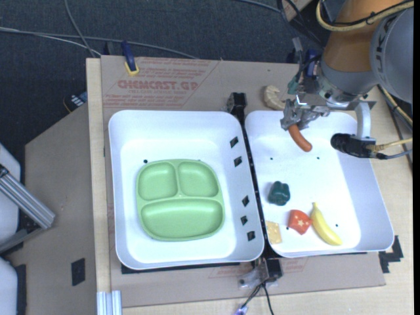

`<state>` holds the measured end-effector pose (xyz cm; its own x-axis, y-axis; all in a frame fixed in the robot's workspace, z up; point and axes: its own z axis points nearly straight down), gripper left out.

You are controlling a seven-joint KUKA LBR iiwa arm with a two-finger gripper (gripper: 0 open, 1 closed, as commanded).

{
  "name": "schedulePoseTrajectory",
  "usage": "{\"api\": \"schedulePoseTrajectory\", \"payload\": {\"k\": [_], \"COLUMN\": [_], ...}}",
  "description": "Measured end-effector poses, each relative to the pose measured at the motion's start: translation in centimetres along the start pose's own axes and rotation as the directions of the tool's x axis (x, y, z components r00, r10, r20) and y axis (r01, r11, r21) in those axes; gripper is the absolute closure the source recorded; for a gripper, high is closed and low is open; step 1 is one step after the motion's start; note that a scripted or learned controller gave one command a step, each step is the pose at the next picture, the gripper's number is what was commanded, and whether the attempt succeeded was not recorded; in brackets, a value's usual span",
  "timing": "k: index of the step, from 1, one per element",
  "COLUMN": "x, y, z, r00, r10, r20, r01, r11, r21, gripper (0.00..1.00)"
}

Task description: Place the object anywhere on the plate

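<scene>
**Orange sausage hangs from a thin grip, far from the plate**

Orange and slim, the toy sausage (301, 138) dangles at a slant beneath the end effector (296, 119), whose fingers appear clamped on its upper end above the right bin (367, 176). The green divided plate (180, 199) lies in the left bin (125, 176), well apart, past the clipped divider between the bins. My worry: a hold this near the tip could let the sausage swing or slip out during the crossing, dropping it back in the right bin or on the bin floor beside the plate. Releasing high could also let it roll off the plate's shallow rim. The green pepper (279, 193), tomato (299, 221) and banana (325, 226) lie clear of that path.
</scene>
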<state>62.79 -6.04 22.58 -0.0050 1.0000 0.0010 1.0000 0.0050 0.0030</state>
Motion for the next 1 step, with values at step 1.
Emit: {"api": "schedulePoseTrajectory", "payload": {"k": [1], "x": [4.97], "y": [1.55], "z": [0.75], "r00": [1.000], "r10": [-0.001], "r20": [0.000], "r01": [0.001], "r11": [1.000], "r21": [0.001], "gripper": [1.00]}}
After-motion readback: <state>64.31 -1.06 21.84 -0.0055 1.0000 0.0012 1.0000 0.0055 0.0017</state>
